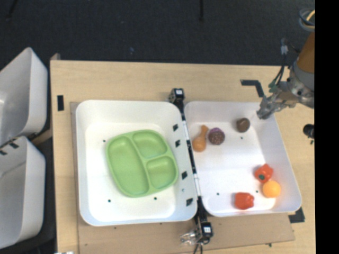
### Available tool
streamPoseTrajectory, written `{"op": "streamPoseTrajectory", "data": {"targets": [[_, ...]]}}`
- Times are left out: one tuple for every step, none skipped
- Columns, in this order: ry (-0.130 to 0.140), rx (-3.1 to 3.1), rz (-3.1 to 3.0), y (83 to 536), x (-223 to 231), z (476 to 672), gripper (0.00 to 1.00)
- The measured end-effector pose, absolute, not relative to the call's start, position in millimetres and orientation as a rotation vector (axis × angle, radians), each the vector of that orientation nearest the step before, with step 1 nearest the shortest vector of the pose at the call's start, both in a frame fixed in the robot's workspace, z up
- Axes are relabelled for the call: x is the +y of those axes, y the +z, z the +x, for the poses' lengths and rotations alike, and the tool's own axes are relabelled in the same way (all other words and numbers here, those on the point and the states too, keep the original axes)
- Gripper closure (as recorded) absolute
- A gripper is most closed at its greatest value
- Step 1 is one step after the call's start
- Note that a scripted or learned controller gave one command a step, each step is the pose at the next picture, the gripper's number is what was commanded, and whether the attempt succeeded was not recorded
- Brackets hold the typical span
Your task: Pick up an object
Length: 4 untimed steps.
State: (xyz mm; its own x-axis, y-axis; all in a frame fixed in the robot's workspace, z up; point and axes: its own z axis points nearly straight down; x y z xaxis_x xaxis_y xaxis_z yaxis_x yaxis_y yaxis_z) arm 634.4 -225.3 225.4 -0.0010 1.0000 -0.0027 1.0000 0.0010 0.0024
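The right bin (228, 173) holds several small toys. A brown ball (242, 124) lies near its far edge, with a purple round piece (216, 136) and a tan drumstick-shaped piece (200, 139) to its left. A red pepper (264, 172), an orange fruit (271, 189) and a red piece (243, 200) lie toward the near right corner. My gripper (258, 99) hangs over the bin's far right corner, just right of and beyond the brown ball. Its two fingers stand apart, open, with nothing between them.
The left bin (95, 194) holds a green divided plate (142, 163). A row of black clips (186, 157) marks the ridge where the two bins meet. White containers (18, 142) stand off the bench at the left.
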Motion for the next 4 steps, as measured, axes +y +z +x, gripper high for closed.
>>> {"op": "streamPoseTrajectory", "data": {"targets": [[-0.001, 2.225, 2.217, 221.3, -180.3, 620.0, 1.0], [0.002, 2.225, 2.215, 235.4, -127.6, 613.5, 1.0], [0.0, 2.227, 2.216, 236.6, -70.0, 613.7, 1.0], [0.0, 2.226, 2.217, 237.8, -10.0, 602.0, 1.0]]}}
